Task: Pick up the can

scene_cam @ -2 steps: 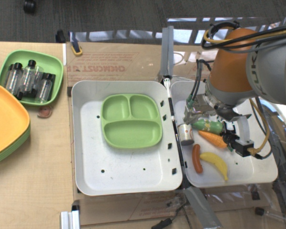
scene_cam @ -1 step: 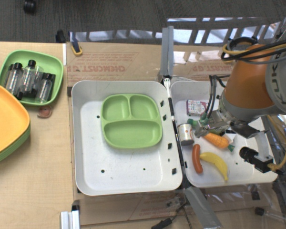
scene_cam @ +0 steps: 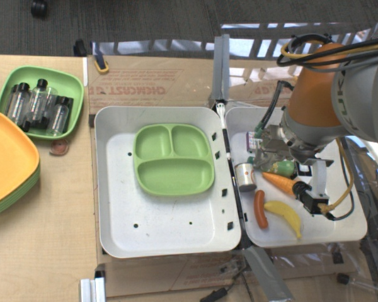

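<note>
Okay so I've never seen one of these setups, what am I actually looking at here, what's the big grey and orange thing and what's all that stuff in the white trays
The grey and orange thing is a robot arm, reaching in from the right. One fixed camera looks down on the bench at a slant. Two shallow white bins sit side by side. The left bin holds a green divided plate. The right bin holds toy food: a carrot, a banana, a red sausage, and a small silver can, the thing to be picked up. The arm's gripper hangs over that bin beside the can; whether it holds anything can't be made out. Further left are orange plates and a green tray of small bottles.
</note>
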Robot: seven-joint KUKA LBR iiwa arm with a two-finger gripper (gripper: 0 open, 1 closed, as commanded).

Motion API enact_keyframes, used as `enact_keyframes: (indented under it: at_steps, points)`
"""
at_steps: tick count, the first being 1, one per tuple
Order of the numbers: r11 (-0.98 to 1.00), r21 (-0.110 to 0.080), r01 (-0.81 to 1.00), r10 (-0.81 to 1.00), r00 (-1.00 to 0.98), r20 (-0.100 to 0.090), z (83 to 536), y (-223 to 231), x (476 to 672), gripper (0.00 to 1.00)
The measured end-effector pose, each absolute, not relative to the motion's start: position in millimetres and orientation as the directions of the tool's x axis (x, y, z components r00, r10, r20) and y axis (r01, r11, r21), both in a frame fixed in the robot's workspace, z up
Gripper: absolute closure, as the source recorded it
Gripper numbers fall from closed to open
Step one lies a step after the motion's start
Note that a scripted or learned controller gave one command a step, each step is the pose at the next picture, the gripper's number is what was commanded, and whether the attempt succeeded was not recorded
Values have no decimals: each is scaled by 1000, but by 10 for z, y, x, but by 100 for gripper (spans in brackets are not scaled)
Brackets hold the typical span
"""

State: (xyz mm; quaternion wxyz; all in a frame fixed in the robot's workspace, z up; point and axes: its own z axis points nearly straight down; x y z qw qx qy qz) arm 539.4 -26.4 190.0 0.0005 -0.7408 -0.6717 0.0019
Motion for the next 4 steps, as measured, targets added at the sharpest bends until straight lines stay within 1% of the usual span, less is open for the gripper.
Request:
enact_keyframes:
  at_steps: [1, 2, 3, 4]
  points:
    - [148, -4, 989, 989, -148, 0, 1907, -156, 5148, 100]
    - [-196, -3, 981, 981, 196, -3, 2125, -228, 6003, 100]
    - [-206, -3, 979, 979, 206, -3, 1901, -579, 6215, 100]
    - [-15, -4, 1000, 1000, 15, -2, 1907, -217, 5969, 100]
